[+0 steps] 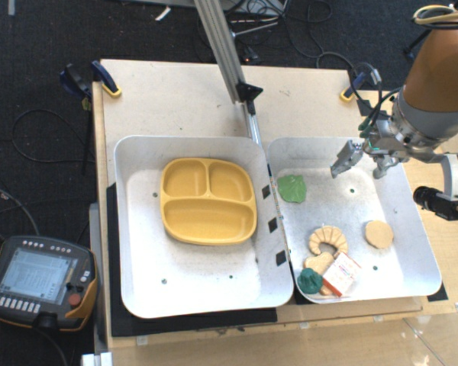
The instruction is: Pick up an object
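Pincer (362, 161) hangs spread wide over the far end of the right bin (412, 227), fingers splayed, nothing between them, so it looks set for a drop. Just down-left of it sits the green leaf piece (292, 188), the nearest candidate. Further toward the near rim lie the tan round cookie (379, 235), the croissant (328, 242), the red-and-white packet (340, 274) and a dark green lump (311, 280), bunched in the corner. Beyond, left bin holds the yellow divided tray (208, 200)
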Robot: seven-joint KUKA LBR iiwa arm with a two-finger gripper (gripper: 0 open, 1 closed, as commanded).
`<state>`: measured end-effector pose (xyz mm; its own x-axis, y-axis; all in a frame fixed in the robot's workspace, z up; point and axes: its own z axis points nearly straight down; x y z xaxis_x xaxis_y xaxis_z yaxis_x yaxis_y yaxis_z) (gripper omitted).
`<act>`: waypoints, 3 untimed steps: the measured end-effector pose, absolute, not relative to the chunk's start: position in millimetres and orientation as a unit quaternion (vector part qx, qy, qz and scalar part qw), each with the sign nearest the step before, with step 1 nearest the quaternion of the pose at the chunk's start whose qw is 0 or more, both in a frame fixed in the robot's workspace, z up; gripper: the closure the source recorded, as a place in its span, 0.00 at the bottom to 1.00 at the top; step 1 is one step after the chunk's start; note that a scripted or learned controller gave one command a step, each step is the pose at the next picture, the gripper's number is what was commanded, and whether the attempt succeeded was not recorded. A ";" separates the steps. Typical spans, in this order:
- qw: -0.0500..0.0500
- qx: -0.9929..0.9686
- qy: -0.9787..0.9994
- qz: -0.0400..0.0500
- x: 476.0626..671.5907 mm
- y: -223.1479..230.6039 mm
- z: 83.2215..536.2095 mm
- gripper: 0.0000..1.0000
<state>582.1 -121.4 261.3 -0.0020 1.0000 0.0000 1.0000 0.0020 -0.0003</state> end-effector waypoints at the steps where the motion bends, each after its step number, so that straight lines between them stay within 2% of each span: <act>1: 0.000 -0.707 -0.708 0.000 582.2 -121.3 261.4 0.00; 3: 0.003 -0.707 -0.708 0.002 588.5 -113.3 158.8 0.00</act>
<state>588.5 -113.3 158.8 -0.0016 1.0000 0.0009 1.0000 0.0016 -0.0063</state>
